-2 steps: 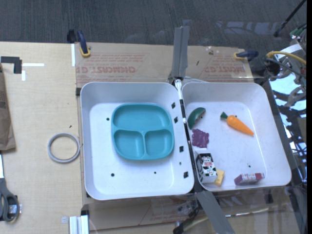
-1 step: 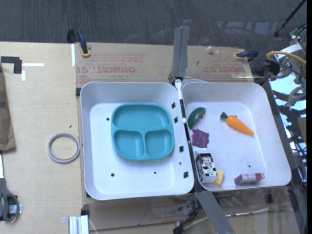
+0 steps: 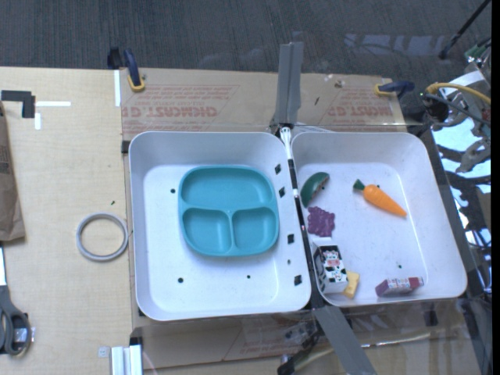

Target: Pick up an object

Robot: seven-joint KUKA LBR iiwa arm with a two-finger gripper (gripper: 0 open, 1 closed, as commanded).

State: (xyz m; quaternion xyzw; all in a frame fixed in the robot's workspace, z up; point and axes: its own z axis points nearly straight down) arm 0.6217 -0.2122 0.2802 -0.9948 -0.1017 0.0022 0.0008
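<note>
The right bin (image 3: 418, 178) holds several small objects. An orange carrot (image 3: 380, 198) lies toward its back right. A green curved piece (image 3: 315, 186) rests by the left wall, with a purple grape bunch (image 3: 321, 222) just below it. A black-and-white carton (image 3: 332, 268) and a small yellow piece (image 3: 351, 284) sit near the front left corner. A red packet (image 3: 399, 285) lies at the front right. A teal divided plate (image 3: 230, 211) fills the middle of the left bin (image 3: 148, 233).
A tape ring (image 3: 102, 236) lies on the wooden bench left of the bins. Scissors (image 3: 12, 326) sit at the lower left edge. Cables and hardware (image 3: 461, 116) crowd the right side. A metal divider post (image 3: 289, 84) stands behind the bins.
</note>
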